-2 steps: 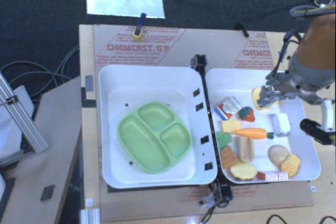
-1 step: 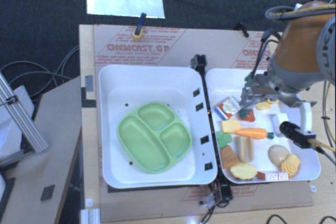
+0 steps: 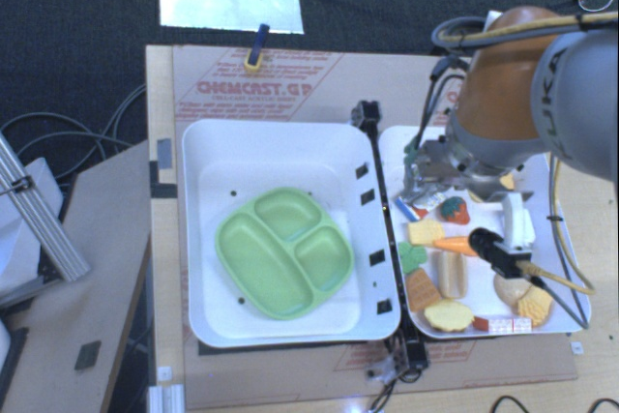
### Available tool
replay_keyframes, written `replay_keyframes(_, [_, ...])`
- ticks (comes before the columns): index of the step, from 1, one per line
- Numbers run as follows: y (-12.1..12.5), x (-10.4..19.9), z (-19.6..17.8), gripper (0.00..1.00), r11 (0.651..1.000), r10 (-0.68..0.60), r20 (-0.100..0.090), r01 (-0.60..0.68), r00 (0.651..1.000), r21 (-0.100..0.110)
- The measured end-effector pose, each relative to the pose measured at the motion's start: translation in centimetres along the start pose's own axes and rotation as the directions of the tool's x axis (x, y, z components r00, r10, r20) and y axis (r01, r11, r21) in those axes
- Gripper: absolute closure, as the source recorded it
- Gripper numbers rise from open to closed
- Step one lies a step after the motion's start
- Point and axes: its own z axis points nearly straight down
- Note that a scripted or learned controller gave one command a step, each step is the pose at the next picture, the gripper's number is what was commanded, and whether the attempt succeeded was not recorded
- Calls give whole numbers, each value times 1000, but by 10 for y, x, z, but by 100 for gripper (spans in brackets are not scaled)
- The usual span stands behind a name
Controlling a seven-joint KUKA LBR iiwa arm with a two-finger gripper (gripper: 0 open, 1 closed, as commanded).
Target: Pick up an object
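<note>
The pincer [image 3: 418, 191] was lowered among toy food [image 3: 447, 258] in the right bin [image 3: 553, 329]; its state could not be told, so a grasp remained unconfirmed before lifting.

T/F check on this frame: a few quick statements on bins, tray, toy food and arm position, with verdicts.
1. The green tray lies in the left bin. True.
2. The green tray has three compartments. True.
3. The toy food sits in the left bin with the tray. False: the pieces, such as the carrot and the strawberry, lie in the right bin.
4. The arm hangs over the left bin. False: it is over the right bin, with the tool low near that bin's far left part.
5. The green tray holds a carrot. False: its compartments are bare.
</note>
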Motion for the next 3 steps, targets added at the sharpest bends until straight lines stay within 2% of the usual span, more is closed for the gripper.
replay_keyframes(1, [-19, 52, 16, 100, 1000, -1, -1, 1, 1000, 2])
replay_keyframes(2, [-19, 69, 5, 100, 1000, 2, 0, -2, 1000, -1])
replay_keyframes(3, [-29, 59, 9, 100, 1000, 8, 1, -8, 1000, 1])
